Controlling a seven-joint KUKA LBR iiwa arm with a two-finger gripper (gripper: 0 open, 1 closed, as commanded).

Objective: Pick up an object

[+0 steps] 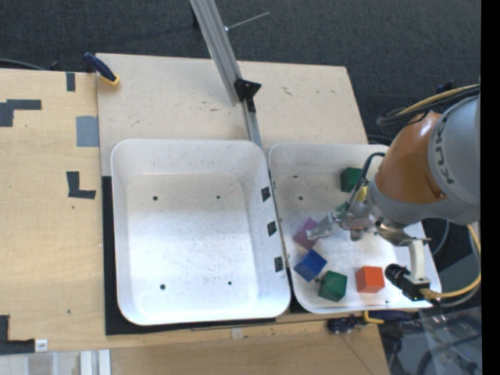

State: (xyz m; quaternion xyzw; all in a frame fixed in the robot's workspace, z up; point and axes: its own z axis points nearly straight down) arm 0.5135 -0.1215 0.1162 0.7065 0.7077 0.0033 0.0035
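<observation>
We see the grey arm (437, 162) with its orange band reaching in from the right over the right bin (291, 170), its hand (326, 226) low inside that bin. The hand's tip sits right against a purple block (306, 232), which lies tilted just to its left. Whether the block is actually between the fingers, or how far they are parted, we cannot tell; the metal parts there are too small and blurred.

Just below the hand and slightly left lies a blue block (310, 266). Further below, near the bin's front wall, are a green block (333, 285) and, to its right, an orange block (369, 279). Above and to the right of the hand, partly behind the arm, sits a second green block (351, 179). Left of the hand, the left bin (125, 162) rests on the surface (172, 84).
</observation>
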